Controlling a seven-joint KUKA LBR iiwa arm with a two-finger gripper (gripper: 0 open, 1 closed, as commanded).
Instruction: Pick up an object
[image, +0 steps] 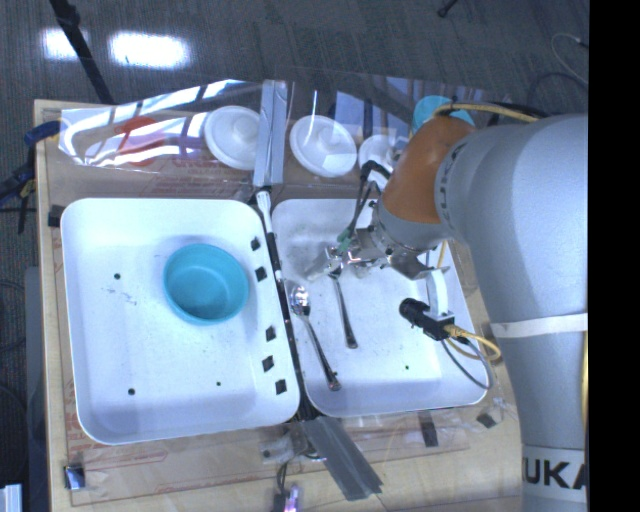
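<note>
in the right bin (455, 385), near its upper middle, the gripper (342, 258) hangs low over the white floor, with the grey arm (520, 230) and its orange band (420, 175) reaching in from the right and covering much of the bin's upper right corner. whether the gripper is released or clenched cannot be told from this slant; metal parts there blur together with the top end of a utensil. two pieces of cutlery lie in this bin. a spoon (312, 335) lies close along the left wall, its bowl up near the dividing edge and its handle running down and to the right toward the bin's lower middle. a second, slimmer utensil (345, 315) lies just right of it, its upper end right under the gripper and its lower end pointing down the bin; the two are near each other but apart along most of their length. a black fitting with a yellow cable (440, 325) sits off the arm over the right side of the bin. the lower part of the right bin's floor is open white surface.

in the left bin (110, 400), a blue bowl (206, 283) stands upright, right of centre, well apart from every wall, with bare floor all around it. behind both bins, white lids (235, 135) rest beyond the upper rims.
</note>
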